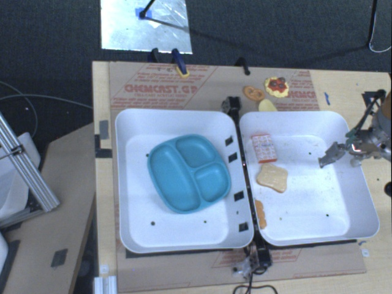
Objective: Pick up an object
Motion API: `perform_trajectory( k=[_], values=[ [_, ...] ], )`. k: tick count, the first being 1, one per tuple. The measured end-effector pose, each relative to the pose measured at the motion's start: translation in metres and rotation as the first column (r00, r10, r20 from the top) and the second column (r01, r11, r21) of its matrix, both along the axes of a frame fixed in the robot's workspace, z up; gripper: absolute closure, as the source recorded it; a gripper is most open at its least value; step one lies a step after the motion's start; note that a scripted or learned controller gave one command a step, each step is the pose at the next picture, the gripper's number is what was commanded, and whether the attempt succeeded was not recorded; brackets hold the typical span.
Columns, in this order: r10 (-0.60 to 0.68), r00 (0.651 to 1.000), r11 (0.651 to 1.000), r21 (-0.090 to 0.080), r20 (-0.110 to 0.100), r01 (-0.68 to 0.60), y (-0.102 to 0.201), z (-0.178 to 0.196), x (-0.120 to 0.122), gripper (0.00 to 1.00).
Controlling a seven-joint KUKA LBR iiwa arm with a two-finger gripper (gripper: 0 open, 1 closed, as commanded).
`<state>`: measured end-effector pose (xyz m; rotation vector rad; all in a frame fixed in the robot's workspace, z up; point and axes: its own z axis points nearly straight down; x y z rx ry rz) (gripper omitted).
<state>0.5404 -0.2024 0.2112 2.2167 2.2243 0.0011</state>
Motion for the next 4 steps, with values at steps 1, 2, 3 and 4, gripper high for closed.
perform_trajectory(
  k=[1, 2, 3, 4],
  values=[
    [0.004, 1.000, 1.000, -0.003, 0.012, -0.004, 0.042, -0.128, 0.033, 0.00],
    [-0.002, 1.000, 1.000, -0.001, 0.009, 0.002, -0.005, -0.123, 0.060, 0.00],
    [0.001, 1.000, 1.000, -0.003, 0.006, -0.001, -0.005, -0.124, 0.079, 0.00],
    [0.009, 1.000, 1.000, 0.003, 0.004, -0.009, 0.094, -0.124, 0.100, 0.00]
  ],
)
